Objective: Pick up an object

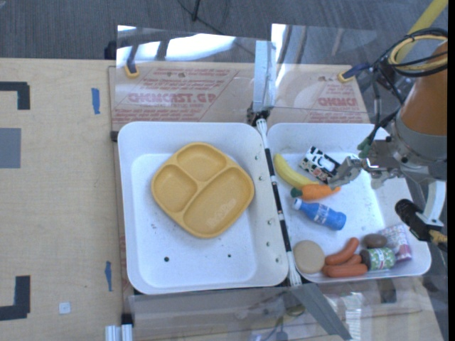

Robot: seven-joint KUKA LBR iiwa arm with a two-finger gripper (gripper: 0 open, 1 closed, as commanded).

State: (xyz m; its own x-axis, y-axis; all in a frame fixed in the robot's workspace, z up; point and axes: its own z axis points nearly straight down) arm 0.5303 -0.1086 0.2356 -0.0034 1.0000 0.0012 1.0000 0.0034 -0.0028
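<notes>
Carrot lies in my right bin, near its middle, with its tip pointing toward the banana just to its left; the two look to be touching or nearly so. My tool hangs over that same bin, right above the carrot's thick end, and beside a black-and-white toy that sits toward the bin's far side. I cannot tell whether the tool is apart or together, and I see nothing clamped in it. My arm comes in from the right, its orange band above the wrist, with yellow and dark cables looping over it.

Below the carrot lies a blue bottle, tilted, its white cap toward the divider between the bins. Along the near edge of the bin sit a tan round disc, two red sausages side by side, a green can lying down, and a small clear wrapped piece at the right corner. A brown lump rests just above the can.

My left bin holds a yellow plate with three compartments, turned at an angle and lying flat near the bin's middle. Both bins rest on the bench, with clear panels standing behind them.
</notes>
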